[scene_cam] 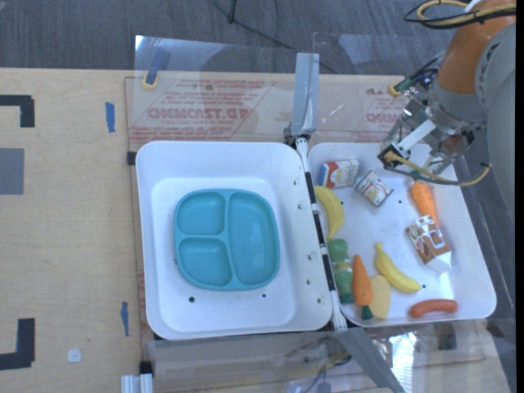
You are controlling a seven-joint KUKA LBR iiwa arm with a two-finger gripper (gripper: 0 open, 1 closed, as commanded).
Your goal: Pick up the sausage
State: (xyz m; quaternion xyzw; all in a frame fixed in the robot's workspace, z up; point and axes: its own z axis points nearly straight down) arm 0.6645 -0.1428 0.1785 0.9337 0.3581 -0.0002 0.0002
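Observation:
The sausage (432,307) is a small red-orange link lying near the front right corner of the right bin (479,289). My gripper (442,143) hangs over that bin's far right edge, well behind the sausage, with an orange carrot (422,199) and a brown and white packet (427,241) lying between them. Nothing shows in the gripper's grasp.
The right bin also holds two bananas (331,207) (396,270), a milk carton (338,173), a small can (372,188), a second carrot (360,278), a green item (339,256) and a pale yellow piece (380,294). A blue divided plate (227,238) sits in the left bin (155,187).

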